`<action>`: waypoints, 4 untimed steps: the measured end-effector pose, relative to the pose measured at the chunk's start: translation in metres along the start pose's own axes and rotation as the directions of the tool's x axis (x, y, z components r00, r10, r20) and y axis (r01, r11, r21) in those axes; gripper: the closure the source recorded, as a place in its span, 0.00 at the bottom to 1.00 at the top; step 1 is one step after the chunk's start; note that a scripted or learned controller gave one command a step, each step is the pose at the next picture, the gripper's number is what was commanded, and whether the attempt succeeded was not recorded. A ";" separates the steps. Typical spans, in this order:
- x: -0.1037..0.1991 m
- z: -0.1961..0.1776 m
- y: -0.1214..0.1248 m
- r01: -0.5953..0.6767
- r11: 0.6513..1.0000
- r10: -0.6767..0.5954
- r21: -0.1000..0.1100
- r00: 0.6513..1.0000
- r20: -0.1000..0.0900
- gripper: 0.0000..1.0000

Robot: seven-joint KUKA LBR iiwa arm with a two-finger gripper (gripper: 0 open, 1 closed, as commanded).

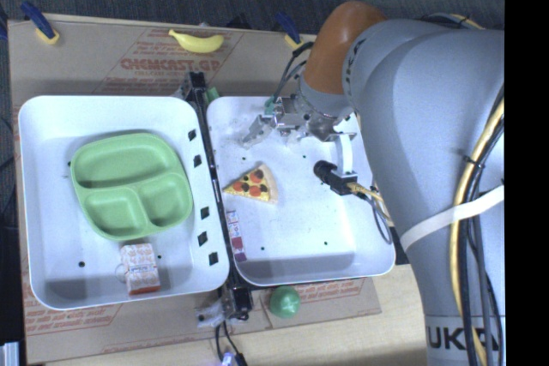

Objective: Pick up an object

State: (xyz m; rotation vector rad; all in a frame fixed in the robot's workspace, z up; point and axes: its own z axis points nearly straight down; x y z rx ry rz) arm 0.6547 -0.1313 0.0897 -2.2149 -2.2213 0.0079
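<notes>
A toy pizza slice with red and dark toppings lies flat near the middle left of the right bin. My gripper is low in the far part of that bin, a short way beyond the slice and apart from it. The grey arm with its orange band covers the bin's far right corner. In the left bin lie a green divided tray and a small red and white carton at the near side.
A yellow toy banana rests on the cardboard behind the bins. A green ball sits on the cardboard in front of the right bin. Black clips run along the divide between the bins. Blue clamps hold the cardboard's far edge.
</notes>
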 end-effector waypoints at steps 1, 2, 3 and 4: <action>0.002 -0.013 0.002 0.006 1.000 -0.006 -0.004 1.000 -0.001 1.00; 0.084 -0.104 0.002 0.004 1.000 -0.004 -0.009 1.000 -0.003 1.00; 0.082 -0.103 0.001 0.003 1.000 -0.003 -0.005 1.000 -0.002 0.00; -0.001 -0.004 -0.027 0.001 1.000 -0.001 -0.001 1.000 0.001 0.00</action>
